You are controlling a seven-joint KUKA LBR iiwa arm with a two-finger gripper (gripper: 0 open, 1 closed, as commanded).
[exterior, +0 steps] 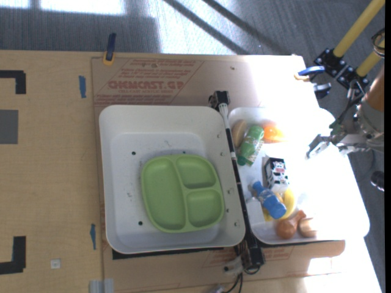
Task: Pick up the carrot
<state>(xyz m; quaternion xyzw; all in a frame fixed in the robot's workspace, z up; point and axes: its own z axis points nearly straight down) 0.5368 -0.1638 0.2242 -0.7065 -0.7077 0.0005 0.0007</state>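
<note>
The carrot (272,132), orange and short, lies in the far part of the right bin (342,191), beside a green bottle (250,144). My gripper (324,141) hangs over the right side of that bin, to the right of the carrot and well apart from it. The grey arm comes in from the right edge. Nothing is seen held by the gripper.
The right bin also holds a tan item (238,128), a black-and-white box (277,172), a blue bottle (269,202), a yellow piece (288,197) and two brownish round items (286,228). A green divided plate (182,192) sits in the left bin (119,139).
</note>
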